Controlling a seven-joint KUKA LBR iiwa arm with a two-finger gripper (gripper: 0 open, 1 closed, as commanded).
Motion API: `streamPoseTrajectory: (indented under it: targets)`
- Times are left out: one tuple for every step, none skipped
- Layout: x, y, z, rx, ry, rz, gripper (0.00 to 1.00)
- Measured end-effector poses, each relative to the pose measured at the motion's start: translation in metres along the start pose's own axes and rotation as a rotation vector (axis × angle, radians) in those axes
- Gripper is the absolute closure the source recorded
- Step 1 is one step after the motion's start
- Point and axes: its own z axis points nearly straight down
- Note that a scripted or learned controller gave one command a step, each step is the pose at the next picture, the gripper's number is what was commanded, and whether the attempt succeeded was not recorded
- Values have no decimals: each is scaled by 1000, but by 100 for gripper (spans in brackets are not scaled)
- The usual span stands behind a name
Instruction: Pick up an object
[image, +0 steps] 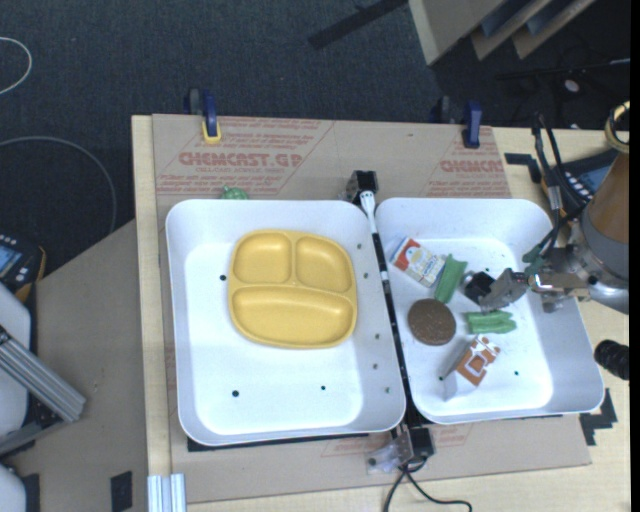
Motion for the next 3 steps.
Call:
streamPoseTrajectory:
  targets:
    - [19, 34, 115, 9, 3, -3, 0]
    - [20, 78, 169, -2, 1, -1, 0]
    - [20, 80, 153, -12, -2, 1, 100]
